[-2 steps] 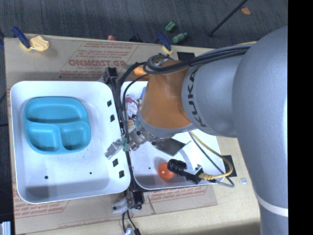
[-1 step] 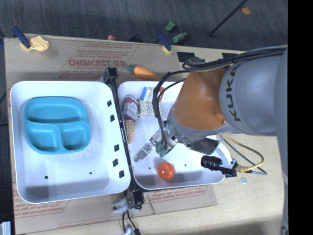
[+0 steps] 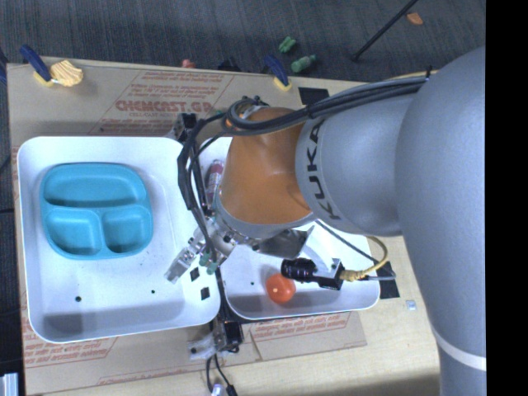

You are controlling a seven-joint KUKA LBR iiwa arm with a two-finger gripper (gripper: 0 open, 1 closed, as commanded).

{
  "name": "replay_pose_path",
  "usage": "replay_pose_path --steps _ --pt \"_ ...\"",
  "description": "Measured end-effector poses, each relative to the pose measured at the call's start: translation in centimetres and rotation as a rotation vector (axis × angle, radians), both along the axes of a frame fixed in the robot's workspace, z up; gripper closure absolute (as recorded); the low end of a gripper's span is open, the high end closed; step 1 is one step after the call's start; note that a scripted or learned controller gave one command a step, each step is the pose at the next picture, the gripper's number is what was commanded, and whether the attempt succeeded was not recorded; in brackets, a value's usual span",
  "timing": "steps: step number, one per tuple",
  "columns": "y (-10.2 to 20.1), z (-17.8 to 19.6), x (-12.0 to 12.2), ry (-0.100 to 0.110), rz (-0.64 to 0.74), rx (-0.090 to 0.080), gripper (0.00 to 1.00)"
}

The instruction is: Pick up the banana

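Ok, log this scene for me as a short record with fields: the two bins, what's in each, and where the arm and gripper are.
left bin: holds a blue divided tray in its rear half
right bin: an orange-red round object near the front wall; the rest is largely covered by the arm
arm: reaches in from the right, across the right bin
gripper: over the left bin's right side, close to the wall between the bins
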State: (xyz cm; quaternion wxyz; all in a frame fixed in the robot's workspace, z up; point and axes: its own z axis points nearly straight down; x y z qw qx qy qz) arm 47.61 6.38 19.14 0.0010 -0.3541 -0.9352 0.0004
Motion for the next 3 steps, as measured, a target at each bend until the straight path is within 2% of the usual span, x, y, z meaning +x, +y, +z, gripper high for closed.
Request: replay_pose_path --steps 1,2,3 --pt "-3.6 0.0 2.6 -0.002 0.276 -0.001 0.0" --pt "1.3 0.0 0.0 0.002 0.295 0.0 0.0" --pt "8.4 -2.6 0.2 0.002 0.372 0.0 0.0"
